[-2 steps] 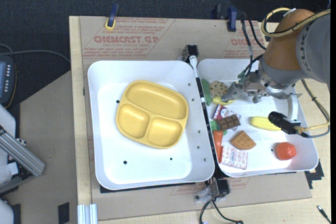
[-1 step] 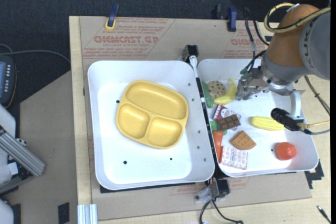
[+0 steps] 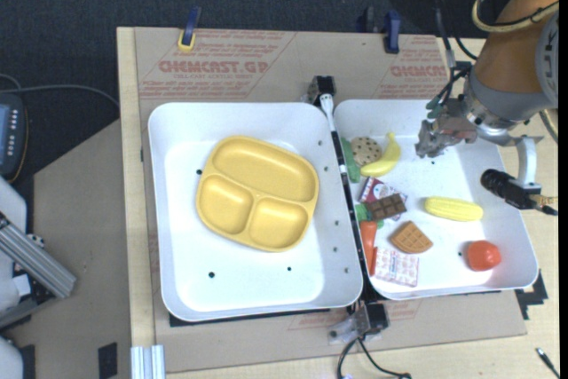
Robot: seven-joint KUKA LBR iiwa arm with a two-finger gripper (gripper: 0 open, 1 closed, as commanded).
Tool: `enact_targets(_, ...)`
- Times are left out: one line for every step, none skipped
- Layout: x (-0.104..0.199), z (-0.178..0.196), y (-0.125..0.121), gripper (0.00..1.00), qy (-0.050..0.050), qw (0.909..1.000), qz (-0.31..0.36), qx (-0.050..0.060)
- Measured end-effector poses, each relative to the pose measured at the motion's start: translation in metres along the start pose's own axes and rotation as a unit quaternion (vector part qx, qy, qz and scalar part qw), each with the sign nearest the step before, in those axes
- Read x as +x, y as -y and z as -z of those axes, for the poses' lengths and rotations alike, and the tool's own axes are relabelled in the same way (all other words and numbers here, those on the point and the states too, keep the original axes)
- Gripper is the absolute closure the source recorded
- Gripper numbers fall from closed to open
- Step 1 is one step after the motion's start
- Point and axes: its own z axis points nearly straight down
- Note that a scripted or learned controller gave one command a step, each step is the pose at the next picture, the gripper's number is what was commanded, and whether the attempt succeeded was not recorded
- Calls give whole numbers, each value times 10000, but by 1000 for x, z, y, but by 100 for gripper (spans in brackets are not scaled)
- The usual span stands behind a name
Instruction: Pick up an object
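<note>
My bench (image 3: 266,58), under what looks like printed cardboard, bears two white bins: left bin (image 3: 177,217) and right bin (image 3: 510,257) touching.
</note>
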Motion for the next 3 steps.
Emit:
enact_targets(0, 54, -2, 100, 0, 10000, 10, -6)
enact_targets(49, 46, -18, 100, -13, 10000, 31, 19)
enact_targets(103, 43, -25, 100, -19, 10000, 35, 21)
